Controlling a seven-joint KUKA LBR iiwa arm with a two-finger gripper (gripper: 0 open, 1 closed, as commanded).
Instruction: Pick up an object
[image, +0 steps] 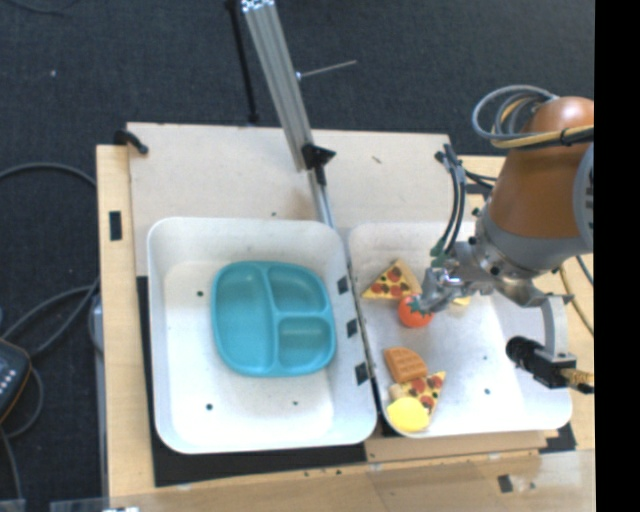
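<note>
The right bin (520, 400) holds several toy foods. A pizza slice (392, 282) lies near its left wall. Below it sit a waffle-like brown piece (404, 363), a second small pizza slice (431, 388) and a yellow lemon-like piece (407, 413) at the front left corner. A red tomato (414, 314) rests on the bin floor, and my gripper (432, 298) is down right at it, its tip touching or just above the tomato's upper right side. The grey and orange arm comes in from the right and hides part of the bin.
The left bin (180, 400) holds a teal divided plate (272, 318). A metal pole (285, 85) slants up from the divider between the bins. A black fitting (535, 362) sits at the right bin's right side. Cables hang by the arm.
</note>
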